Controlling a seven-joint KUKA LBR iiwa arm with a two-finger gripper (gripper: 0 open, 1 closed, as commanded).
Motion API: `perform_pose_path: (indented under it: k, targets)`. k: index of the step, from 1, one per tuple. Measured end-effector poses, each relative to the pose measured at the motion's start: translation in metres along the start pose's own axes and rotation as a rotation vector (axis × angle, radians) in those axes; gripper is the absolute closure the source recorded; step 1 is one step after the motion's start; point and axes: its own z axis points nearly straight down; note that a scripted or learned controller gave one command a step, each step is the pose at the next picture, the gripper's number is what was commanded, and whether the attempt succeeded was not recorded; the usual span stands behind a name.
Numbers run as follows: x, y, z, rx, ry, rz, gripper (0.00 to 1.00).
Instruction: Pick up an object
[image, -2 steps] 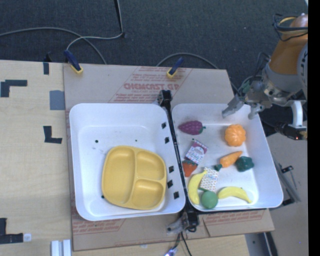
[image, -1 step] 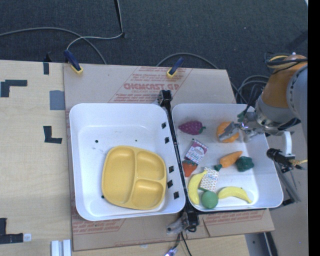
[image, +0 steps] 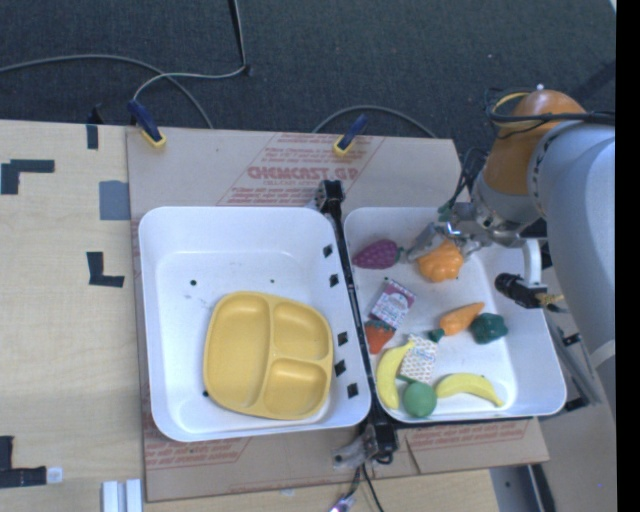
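The left bin holds a yellow divided plate lying flat near its front. Past the shared wall, the right bin is crowded with toy food: a dark red berry-like piece at the back, a small printed packet below it, an orange-red piece by the wall, and at the front a yellow banana, a second small packet, a green ball and another banana. Further right lie a carrot and a dark green piece.

At the back of this bin sits an orange fruit-like piece, and the gripper is right above it, seemingly touching its top. Whether it has a hold on the piece cannot be told from this angle, nor how wide it stands.

My reading is that the grasp itself is in hand, with the orange piece as the likely target, resting on the bin floor. The next move calls for a firm close around the rounded body, then a straight lift; a smooth round toy could easily squirt out sideways.
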Motion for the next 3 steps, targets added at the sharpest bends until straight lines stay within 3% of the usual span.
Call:
perform_pose_path:
  k: [1, 2, 3]
  targets:
    - [0.000, 0.000, -0.010, 0.000, -0.002, -0.001, 1.00]
    - [0.012, -0.058, -0.064, 0.004, 0.000, 0.002, 1.00]
    - [0.111, -0.069, -0.147, 0.004, 0.002, 0.000, 1.00]
